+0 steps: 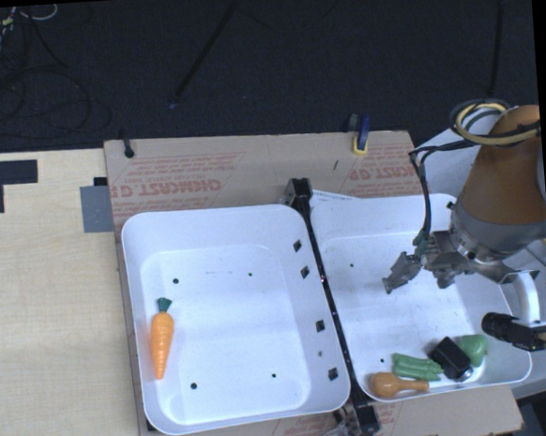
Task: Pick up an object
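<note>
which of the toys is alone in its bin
The toy carrot, orange with a green top, lies alone in the left bin; the others cluster at the right bin's near edge.

Carrot [161, 340]: orange, green top, lying lengthwise at the left wall of the left bin [217, 228]. Right bin [369, 242], near edge: tan pear-shaped piece [396, 384], green pod [417, 367], black block [450, 357], green piece [472, 347], clustered.

Left bin [208, 229]: floor open except a carrot [161, 336] beside the left wall. Right bin [370, 252]: centre open; objects cluster [435, 364] along the near wall.
</note>
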Controlling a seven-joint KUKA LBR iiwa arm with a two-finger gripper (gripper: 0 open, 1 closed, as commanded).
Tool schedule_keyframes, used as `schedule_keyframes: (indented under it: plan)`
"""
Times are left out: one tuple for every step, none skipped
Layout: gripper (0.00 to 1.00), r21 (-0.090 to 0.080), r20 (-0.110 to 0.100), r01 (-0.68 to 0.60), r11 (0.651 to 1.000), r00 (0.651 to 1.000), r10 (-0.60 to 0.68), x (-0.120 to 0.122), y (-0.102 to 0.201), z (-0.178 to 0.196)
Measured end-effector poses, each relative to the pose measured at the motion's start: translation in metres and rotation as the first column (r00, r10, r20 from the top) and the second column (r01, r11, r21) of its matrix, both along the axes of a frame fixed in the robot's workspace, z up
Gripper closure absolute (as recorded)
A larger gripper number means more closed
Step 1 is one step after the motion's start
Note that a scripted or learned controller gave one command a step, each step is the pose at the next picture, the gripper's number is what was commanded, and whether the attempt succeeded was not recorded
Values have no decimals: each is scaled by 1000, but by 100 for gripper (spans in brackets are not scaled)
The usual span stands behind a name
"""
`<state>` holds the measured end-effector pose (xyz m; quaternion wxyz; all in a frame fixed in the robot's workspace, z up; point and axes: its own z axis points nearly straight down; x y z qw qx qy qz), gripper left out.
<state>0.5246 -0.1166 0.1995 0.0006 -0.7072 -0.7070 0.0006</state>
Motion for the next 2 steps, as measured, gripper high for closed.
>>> schedule_keyframes:
  plan:
    - [0, 0, 10, -7, 1000, 1000, 7, 59, 39, 76]
    - [100, 1, -3, -1, 1000, 1000, 1, 55, 36, 80]
